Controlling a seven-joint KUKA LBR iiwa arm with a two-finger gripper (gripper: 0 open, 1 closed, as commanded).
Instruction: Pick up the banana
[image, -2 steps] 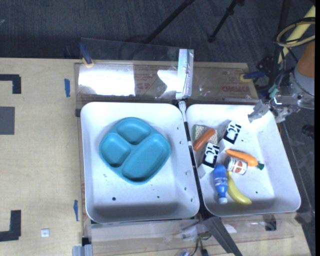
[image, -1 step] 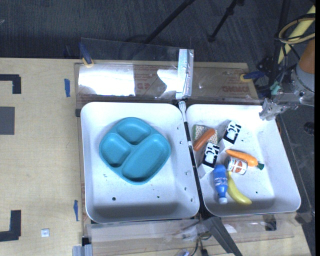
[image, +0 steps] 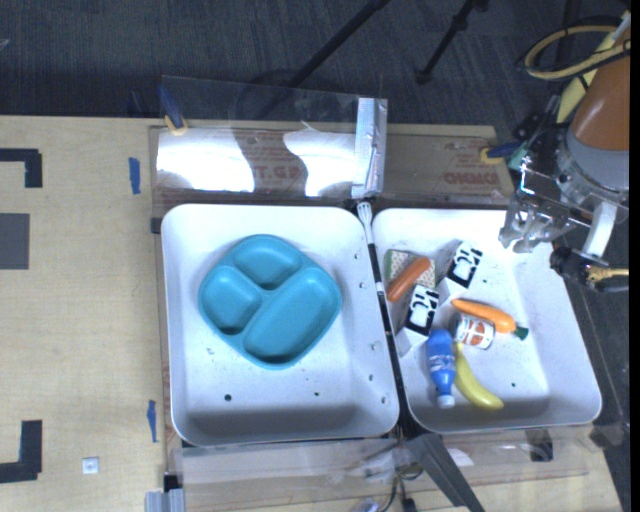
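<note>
Two white bins sit on the bench; the banana lies in the right bin, beside a bottle. Above that bin's far right corner, the gripper holds nothing.

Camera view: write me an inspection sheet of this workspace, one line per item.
Surface: two white bins side by side on a bench.
Job's things: banana in the right bin, near its front.
Clutter: blue bottle touching the banana, carrot, small can; blue divided plate in the left bin.
Grippers: gripper over the right bin's far right corner, away from the banana.
Cables: yellow hose coiled at top right.
Surroundings: dark floor, stand legs.
</note>
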